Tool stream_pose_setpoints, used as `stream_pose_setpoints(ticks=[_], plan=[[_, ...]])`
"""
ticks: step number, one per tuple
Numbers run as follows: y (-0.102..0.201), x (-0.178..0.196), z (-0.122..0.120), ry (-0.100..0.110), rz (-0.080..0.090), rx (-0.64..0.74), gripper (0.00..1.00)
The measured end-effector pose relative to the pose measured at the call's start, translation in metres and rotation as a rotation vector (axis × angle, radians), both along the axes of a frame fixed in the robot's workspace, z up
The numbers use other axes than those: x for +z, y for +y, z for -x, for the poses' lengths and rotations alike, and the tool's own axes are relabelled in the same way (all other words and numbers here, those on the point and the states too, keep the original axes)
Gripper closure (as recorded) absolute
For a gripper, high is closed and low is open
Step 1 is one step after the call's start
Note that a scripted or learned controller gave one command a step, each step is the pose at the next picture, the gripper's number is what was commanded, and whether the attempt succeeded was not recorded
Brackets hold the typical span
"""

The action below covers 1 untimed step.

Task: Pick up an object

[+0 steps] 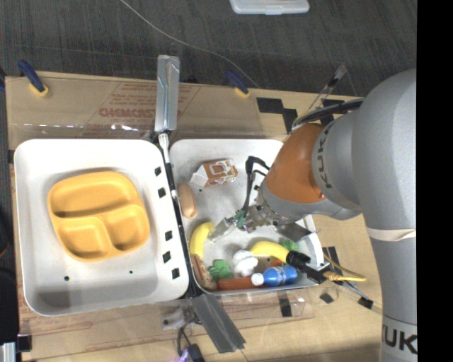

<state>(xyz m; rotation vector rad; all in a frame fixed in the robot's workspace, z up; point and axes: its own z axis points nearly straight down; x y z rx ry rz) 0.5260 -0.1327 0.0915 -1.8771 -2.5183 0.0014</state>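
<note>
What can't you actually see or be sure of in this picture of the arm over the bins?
- Gripper in the camera view: small and partly under the arm's orange band, so whether it holds anything cannot be told.
- Right bin: its right side is covered by the arm.
- Pile by the bin's near wall, around the blue bottle: things overlap, and several are too small to name.
- White object at the top: cut off by the picture's edge.
</note>
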Motion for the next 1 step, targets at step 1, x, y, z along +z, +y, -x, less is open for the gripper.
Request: stream_pose_setpoints(ticks=[1], plan=[[0.0287, 0.0012, 0.0326, -0.001, 0.007, 0.298, 0.0]])
